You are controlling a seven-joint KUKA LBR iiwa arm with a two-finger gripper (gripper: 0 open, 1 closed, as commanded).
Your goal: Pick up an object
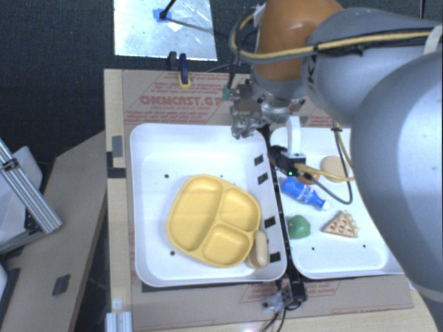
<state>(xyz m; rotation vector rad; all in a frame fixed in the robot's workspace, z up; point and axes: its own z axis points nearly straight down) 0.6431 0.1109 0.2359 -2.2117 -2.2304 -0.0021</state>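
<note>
Looking down at a worktop (77, 185) carrying two white bins side by side on a brown cardboard sheet (138, 88) with red letters. Spotting the gripper (243, 126) hanging over the far right corner of the left bin (149, 185), right by the wall between the two bins. Not being able to tell a squeezing gripper from a let-go one here.

Following the big grey arm (387, 116) reaching in from the right and covering the right side of the right bin (360, 258). Noticing the orange band (294, 19) sitting just above the gripper.

Finding a yellow plate (213, 218) with three parts lying flat in the middle of the left bin, stretching toward the near right corner. Finding a small tan roll (259, 247) touching the plate's near right side, close to that same corner.

Turning to the right bin. Seeing a blue bottle (302, 194) lying on its side by the left edge, near the wall between the bins. Seeing a green ball (298, 226) just in front of the bottle, also by the left edge. Seeing an orange triangle (340, 224) with dots, like a pizza slice, lying near the green ball but apart from it, toward the middle of the bin. Seeing a tan round thing (333, 164) farther back, partly hidden.

Catching a blue clamp (182, 68) standing at the far edge of the cardboard sheet, with a shiny sheet (163, 16) lying behind it.
</note>
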